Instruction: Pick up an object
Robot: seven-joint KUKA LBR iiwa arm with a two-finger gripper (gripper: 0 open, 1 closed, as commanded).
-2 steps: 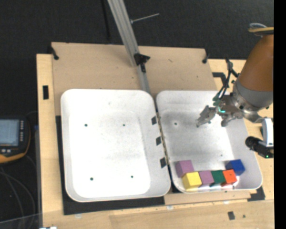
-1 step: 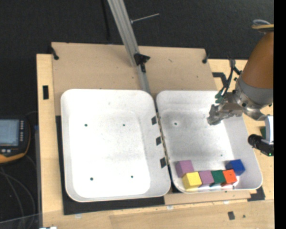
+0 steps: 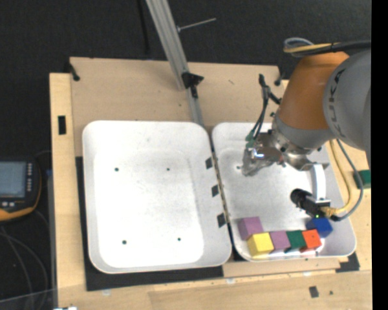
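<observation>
Tan wooden bench (image 3: pixel 142 76) on dark carpet holds two smooth white bins, the left bin (image 3: pixel 149 192) speckled, the right bin (image 3: pixel 236 141) with little matte blocks (image 3: pixel 281 239) (purple, yellow, green, orange, blue) huddled along its near edge, and the gripper (image 3: pixel 251 163) over its far-left part looks pressed together around nothing, though it's blurry.

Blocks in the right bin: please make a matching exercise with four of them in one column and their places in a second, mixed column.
Things:
1. yellow block
2. orange block
3. blue block
4. green block

Places:
A. just above the orange block, by the right wall
B. left end of the bottom row
C. between a purple block and the orange block
D. right end of the bottom row

Pairs: 1-B, 2-D, 3-A, 4-C
</observation>
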